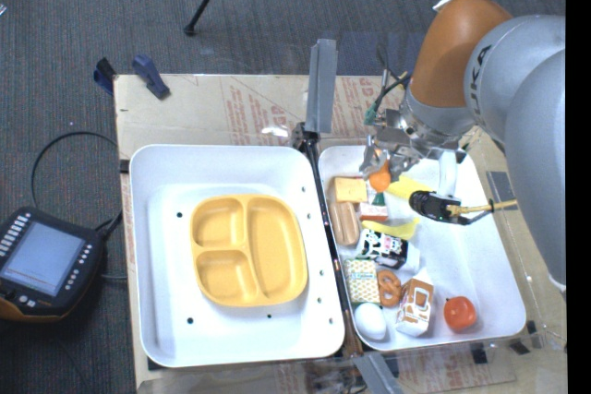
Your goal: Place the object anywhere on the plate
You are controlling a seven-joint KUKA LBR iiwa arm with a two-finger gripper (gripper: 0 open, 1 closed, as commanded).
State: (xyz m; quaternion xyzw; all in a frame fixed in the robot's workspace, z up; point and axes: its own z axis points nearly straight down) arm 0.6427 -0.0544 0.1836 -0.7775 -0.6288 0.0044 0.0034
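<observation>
Because the right bin [499, 291] is crowded, a grab may snag neighbours, e.g. the smooth round tomato [459, 313] or white egg [371, 321]. The moulded yellow plate [247, 249] sits apart in the left bin [157, 198]. Farther back, the gripper [380, 173] appears clamped on a small orange object [379, 181].

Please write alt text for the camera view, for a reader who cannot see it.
A grey arm's claw hangs over the right bin of toy food, at a small orange piece. A yellow plate lies in the left bin.
</observation>
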